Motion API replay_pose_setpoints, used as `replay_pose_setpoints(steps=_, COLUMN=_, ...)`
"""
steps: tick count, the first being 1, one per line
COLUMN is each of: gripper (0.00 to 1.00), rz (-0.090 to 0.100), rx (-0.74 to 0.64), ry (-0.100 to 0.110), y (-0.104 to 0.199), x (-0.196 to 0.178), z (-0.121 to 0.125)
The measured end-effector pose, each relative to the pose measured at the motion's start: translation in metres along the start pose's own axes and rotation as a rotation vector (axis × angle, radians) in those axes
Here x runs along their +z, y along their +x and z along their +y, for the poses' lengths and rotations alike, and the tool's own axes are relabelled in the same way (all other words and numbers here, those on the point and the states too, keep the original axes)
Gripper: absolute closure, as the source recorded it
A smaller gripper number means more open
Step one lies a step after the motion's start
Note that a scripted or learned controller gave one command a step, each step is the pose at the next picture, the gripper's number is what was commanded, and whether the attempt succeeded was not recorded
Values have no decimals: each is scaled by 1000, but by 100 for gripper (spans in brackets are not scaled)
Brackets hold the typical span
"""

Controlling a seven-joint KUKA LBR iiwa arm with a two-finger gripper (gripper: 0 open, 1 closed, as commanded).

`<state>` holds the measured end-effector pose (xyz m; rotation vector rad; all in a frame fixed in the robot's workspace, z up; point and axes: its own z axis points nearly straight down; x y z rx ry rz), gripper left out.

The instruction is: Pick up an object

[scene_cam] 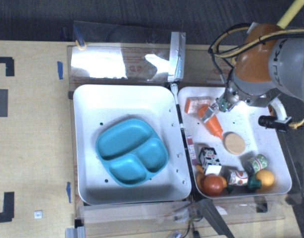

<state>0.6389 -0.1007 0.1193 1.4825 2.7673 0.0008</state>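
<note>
Near rim of right bin point(285, 185): a huddle of small things, a red tomato-like ball point(213, 184), a yellow ball point(265, 177), a small green-capped can point(257, 162) and a black-and-white packet point(208, 156), all touching or just beside one another.
Middle of right bin: a flat tan disc point(234, 143), lying alone.
Just beyond the disc: an orange carrot-shaped piece point(215, 125), tilted, its upper end under the gripper point(219, 106).
Gripper: low over the carrot's upper end (too small and shadowed to tell how it is set).
Far corner: an orange-and-white wrapper point(195, 104), just beside the carrot's top.
Left bin point(85, 133): a blue divided plate point(132, 150), well apart from the arm.
Likely target: the carrot piece, judging by where the gripper sits.
Risk: it lies at a slant, so a grasp near its end could tip or squirt it out.
Second risk: the wrapper is close enough to be caught along with it.
</note>
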Motion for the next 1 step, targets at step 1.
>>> replay_pose_setpoints(steps=1, gripper=100, rz=-1, rx=333, ry=-2, y=35, x=-84, z=59)
